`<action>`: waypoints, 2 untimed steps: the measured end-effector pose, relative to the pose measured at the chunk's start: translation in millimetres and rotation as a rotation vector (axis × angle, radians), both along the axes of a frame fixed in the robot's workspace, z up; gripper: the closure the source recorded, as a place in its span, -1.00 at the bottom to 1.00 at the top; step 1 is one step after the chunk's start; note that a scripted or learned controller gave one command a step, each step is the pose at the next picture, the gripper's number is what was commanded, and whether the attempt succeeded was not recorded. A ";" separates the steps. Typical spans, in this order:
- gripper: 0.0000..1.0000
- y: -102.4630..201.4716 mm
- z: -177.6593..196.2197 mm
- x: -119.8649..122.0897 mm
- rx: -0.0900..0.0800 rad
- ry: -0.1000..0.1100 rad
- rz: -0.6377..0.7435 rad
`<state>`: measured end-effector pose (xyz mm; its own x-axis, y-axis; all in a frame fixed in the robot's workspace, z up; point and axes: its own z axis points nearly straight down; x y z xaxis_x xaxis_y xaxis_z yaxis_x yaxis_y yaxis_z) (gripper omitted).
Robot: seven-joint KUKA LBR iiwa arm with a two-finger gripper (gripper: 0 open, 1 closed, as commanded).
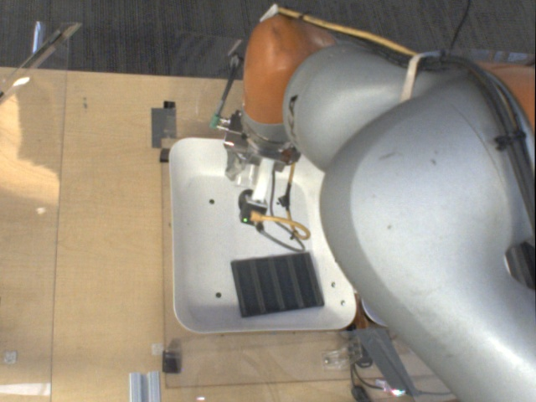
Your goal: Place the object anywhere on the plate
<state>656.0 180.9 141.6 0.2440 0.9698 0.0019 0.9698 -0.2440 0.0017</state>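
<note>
Approach step, we judge; the gripper [247,178] hangs over the upper part of the white bin [191,249], clenched or released we cannot tell; the black ribbed slab [276,285], perhaps the plate, lies lower centre; next calls for travelling there.

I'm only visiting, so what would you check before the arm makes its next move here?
1. Is the gripper above the bin? ok.
2. Does the black ribbed slab lie flat in the bin, apart from the gripper? ok.
3. Is anything held in the gripper? cannot tell.
4. Is the slab the plate? cannot tell.
5. What lies behind the arm? cannot tell.
</note>
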 end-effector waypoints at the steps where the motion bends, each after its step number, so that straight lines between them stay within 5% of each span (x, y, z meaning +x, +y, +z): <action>1: 1.00 55.5 30.4 13.1 0.002 -0.002 -0.209; 2: 1.00 9.9 -45.9 6.5 0.002 0.005 -0.368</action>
